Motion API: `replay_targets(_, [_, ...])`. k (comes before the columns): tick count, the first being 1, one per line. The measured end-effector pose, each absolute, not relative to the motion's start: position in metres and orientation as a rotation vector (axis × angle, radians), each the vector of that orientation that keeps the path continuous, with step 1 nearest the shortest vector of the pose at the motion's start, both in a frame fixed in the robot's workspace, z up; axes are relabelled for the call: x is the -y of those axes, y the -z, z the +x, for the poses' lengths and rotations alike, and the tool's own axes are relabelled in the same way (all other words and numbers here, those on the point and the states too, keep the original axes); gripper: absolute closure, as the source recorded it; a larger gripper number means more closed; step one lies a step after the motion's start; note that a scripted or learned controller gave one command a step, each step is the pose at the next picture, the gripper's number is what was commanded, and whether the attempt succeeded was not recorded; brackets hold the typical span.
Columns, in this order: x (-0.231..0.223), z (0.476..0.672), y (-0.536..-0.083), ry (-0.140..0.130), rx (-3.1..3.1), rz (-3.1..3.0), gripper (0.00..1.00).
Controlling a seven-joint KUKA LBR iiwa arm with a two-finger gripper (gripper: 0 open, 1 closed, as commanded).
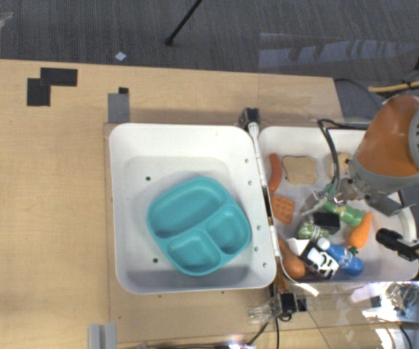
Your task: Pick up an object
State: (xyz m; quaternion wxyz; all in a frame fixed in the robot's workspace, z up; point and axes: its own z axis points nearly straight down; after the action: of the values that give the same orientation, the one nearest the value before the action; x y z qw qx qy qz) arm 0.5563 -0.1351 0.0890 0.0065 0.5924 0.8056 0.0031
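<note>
Blue bottle (346,262), carrot (360,230) and waffle (283,209) crowd the tool (331,198); its opening can't be told.

Arm (402,147) enters frame from 3 o'clock, upper-right quadrant. Grey link at the frame edge; orange band (384,140) sits just inboard of it, with a grey wrist section below the band. Wrist slants down toward 8 o'clock. Gripper (324,203) at the wrist's low end, right of frame centre, roughly 4 o'clock from centre. Metallic finger (316,198) points toward 8 o'clock. Gripper body partly hidden under the wrist. Finger spacing not resolvable at this angle. A black cable (331,145) loops along the wrist's left side.
</note>
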Motion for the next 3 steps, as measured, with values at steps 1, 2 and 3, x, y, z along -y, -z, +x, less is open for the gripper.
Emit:
replay_targets(1, [0.088,0.506,-0.090,-0.015,-2.403,1.999,0.00])
replay_targets(2, [0.087,0.510,-0.102,-0.026,-2.403,1.990,1.00])
replay_targets(3, [0.089,0.579,-0.143,-0.009,-2.418,1.991,1.00])
